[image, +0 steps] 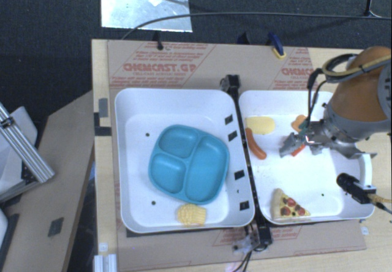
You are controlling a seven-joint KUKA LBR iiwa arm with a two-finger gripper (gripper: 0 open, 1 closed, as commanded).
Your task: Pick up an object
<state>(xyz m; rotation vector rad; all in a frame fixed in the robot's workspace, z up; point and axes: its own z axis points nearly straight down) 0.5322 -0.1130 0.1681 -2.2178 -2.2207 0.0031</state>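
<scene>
Sausage (pixel 256 144) is the likeliest target: a slim red-orange toy piece lying in the right bin (pixel 318 100), near the bin's left wall, just below a flat yellow cheese slice (pixel 261 124). Its long axis runs on a slant, from upper left down to lower right. The gripper (pixel 294 145) sits low over the same bin, a little to the sausage's right and at about the same height in the view, so the piece lies to the left of it, close by but apart. Something small and orange-red shows at the gripper's tip, yet whether it is gripped, or whether the gripper is spread or closed, I cannot tell. A small orange piece (pixel 298 122) lies just above the gripper, and a pizza slice (pixel 289 204) rests near the bin's front wall, well below it. The left bin (pixel 138 111) holds a blue divided plate (pixel 187 163) and a corn cob (pixel 192 214). My judgement is that a short shift leftward, with the grip set across the sausage's slant, is what the pick turns on.
</scene>
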